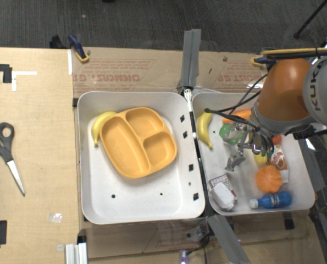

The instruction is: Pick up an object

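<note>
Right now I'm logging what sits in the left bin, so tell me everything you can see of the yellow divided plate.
The yellow divided plate looks like smooth moulded plastic, rounded in outline, with raised ridges splitting it into three compartments: one long section and two smaller ones. It lies flat, open side up, in the upper middle of the left bin, turned at an angle to the bin's walls. A banana curves along its upper left rim, seemingly partly tucked under it.

A yellow-orange three-compartment plastic plate [138, 141] and yellow banana [101, 124] lie left of the gripper [236, 159]; an orange ball [269, 179] and blue-capped bottle [272, 201] lie below-right.
</note>
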Robot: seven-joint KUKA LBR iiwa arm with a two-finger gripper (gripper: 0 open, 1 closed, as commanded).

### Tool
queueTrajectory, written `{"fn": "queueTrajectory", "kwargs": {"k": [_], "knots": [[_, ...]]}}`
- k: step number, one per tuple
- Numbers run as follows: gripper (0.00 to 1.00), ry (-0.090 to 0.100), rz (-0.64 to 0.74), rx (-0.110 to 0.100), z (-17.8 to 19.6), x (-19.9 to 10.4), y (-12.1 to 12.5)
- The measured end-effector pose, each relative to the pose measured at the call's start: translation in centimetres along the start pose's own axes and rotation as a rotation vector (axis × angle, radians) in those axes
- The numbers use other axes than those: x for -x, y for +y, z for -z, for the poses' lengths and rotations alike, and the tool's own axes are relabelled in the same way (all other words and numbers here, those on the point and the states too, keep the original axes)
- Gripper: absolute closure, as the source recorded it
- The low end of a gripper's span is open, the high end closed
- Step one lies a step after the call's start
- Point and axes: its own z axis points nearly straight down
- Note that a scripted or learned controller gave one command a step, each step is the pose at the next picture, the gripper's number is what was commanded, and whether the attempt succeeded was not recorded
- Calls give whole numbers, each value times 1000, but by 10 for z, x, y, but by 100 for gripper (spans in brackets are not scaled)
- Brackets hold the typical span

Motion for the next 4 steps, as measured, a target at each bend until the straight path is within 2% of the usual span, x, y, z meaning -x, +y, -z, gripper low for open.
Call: {"fn": "queueTrajectory", "kwargs": {"k": [1, 2, 3, 4], "knots": [[0, -2, -58, 1, 1, 76, 23], [0, 0, -23, -1, 0, 58, 2], [0, -4, 49, -1, 2, 79, 5], [0, -3, 33, 1, 1, 78, 29]]}}
